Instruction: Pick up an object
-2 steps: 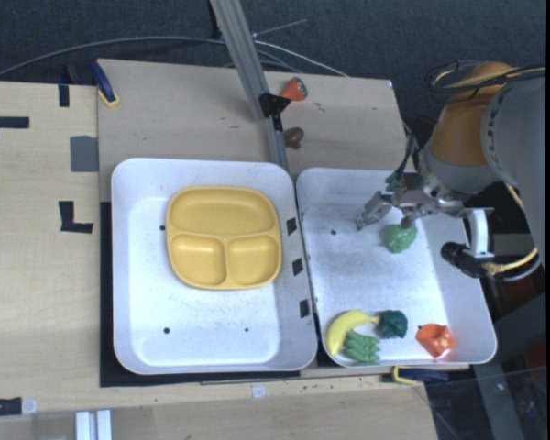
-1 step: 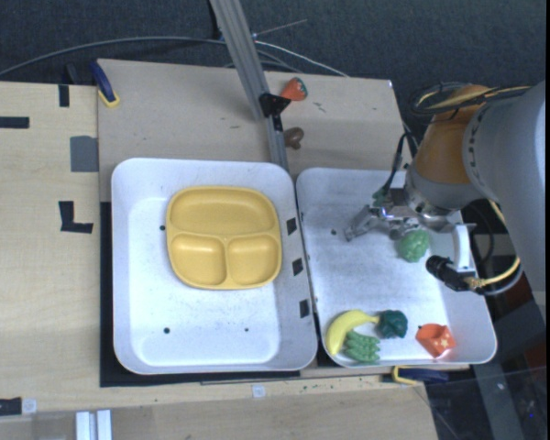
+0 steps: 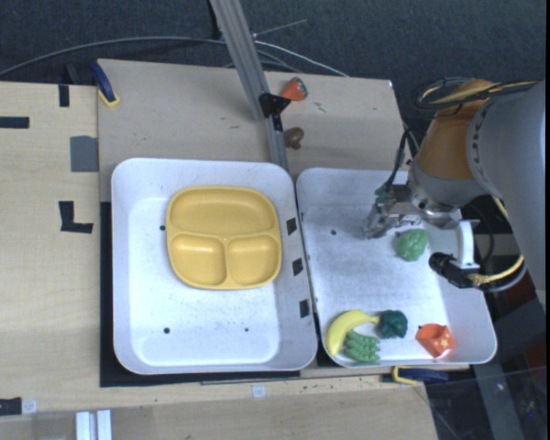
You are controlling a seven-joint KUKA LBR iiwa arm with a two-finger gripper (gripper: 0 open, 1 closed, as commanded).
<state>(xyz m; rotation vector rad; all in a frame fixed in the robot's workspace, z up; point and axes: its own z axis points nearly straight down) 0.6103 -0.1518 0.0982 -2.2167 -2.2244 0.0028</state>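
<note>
Gripper (image 3: 378,228) low over the right bin (image 3: 348,273), upper part; finger state cannot be told from this angle. Pale green lumpy object (image 3: 410,244) just beside it on the arm's side, apart from it. Along the bin's near edge: banana (image 3: 346,323), green ridged piece (image 3: 362,346), dark teal piece (image 3: 392,323), orange piece (image 3: 434,338). Bare bin floor between gripper and that cluster. Left bin (image 3: 137,273) carries a yellow divided plate (image 3: 225,236). Wooden bench (image 3: 37,273) all round; metal pole (image 3: 247,58) rises behind the bins.
</note>
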